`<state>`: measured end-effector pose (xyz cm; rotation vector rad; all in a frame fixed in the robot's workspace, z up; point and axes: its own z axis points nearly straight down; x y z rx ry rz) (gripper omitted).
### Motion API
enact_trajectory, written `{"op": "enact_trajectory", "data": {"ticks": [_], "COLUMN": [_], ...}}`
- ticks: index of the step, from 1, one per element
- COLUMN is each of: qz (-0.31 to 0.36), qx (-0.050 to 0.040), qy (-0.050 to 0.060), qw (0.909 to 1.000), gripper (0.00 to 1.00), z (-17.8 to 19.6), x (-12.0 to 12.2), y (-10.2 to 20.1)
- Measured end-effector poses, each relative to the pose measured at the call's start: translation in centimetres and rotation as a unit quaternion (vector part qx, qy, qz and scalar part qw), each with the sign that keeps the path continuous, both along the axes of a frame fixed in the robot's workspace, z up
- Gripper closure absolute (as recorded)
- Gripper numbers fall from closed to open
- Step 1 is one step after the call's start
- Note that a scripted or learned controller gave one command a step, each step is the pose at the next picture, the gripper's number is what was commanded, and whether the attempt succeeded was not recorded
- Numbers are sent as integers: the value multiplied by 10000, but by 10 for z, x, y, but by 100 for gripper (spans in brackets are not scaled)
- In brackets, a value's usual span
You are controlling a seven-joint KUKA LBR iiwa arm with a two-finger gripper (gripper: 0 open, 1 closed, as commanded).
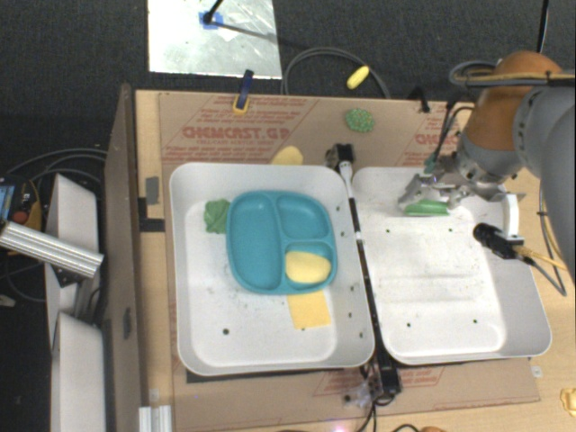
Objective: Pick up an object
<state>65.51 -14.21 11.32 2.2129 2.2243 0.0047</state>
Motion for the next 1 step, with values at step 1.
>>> {"op": "enact_trajectory", "data": {"ticks": [1], "qz": [31], "qx": [20], "qy": [-2], "qw": [10000], "gripper": [100], "z": [84], "x": [-43], "y": [82]}}
